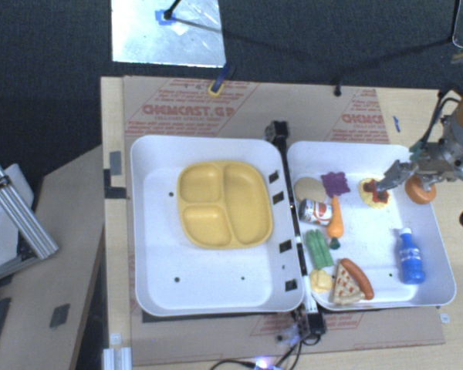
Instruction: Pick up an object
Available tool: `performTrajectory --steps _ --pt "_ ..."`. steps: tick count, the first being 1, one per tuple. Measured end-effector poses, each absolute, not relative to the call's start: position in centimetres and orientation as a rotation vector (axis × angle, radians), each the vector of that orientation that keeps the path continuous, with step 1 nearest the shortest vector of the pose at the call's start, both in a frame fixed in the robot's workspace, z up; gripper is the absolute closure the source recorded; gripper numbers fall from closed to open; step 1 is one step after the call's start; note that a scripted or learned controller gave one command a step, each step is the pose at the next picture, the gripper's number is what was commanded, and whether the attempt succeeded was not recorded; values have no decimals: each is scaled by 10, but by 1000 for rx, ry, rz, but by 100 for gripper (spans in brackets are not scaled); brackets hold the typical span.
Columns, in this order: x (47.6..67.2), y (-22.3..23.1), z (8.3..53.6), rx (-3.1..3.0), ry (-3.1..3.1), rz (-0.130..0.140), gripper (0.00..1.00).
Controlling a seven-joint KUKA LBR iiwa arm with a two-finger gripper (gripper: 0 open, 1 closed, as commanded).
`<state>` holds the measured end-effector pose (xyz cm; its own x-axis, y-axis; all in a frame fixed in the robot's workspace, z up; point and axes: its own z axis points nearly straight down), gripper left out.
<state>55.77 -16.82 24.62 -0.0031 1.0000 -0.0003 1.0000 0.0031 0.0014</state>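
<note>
I get one fixed camera above the bench (177,99), looking down at a slant from fairly high up. The left bin (150,206) sits near centre, the right bin (436,272) toward four o'clock. The arm (459,141) comes in at three o'clock, and dark floor runs across twelve.

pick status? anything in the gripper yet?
Done: arm has reached into the right bin, and the gripper sits at the small yellow-and-red toy near the bin's far edge. In hand: nothing visibly lifted; I cannot tell whether the toy is gripped. Left: secure a grasp and lift. The carrot, blue bottle and pizza slice lie untouched.
</note>
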Motion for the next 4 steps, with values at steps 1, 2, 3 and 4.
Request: performTrajectory --steps 1,2,3,4 --pt "554 -173 202 2221 2223 -1 0" --pt "563 -167 153 2218 2227 0 0" --pt "562 -173 110 2221 2223 -1 0" --pt "565 -172 89 2216 2220 6 0"
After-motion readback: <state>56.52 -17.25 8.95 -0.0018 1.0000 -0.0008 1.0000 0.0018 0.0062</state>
